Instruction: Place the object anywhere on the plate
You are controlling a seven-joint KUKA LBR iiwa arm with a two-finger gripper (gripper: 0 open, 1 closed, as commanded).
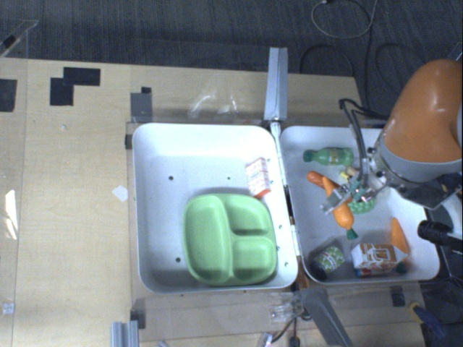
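A green plate [217, 241] with three compartments lies in the front half of the left bin [155, 157]. My gripper [354, 191] hangs low in the middle of the right bin [300, 215], among the toy food. An orange carrot [344, 216] lies just below and left of it, and a second carrot [322, 181] just to its left. Whether the gripper touches either carrot I cannot tell. A small green item [364, 205] sits right beside the gripper.
A small red and white carton [257, 176] leans near the left bin's right wall, above the plate. The right bin also holds a green bottle [329, 155], a dark can [329, 259], a juice carton [376, 259] and a third carrot [398, 235]. The arm's orange band [427, 114] looms at right.
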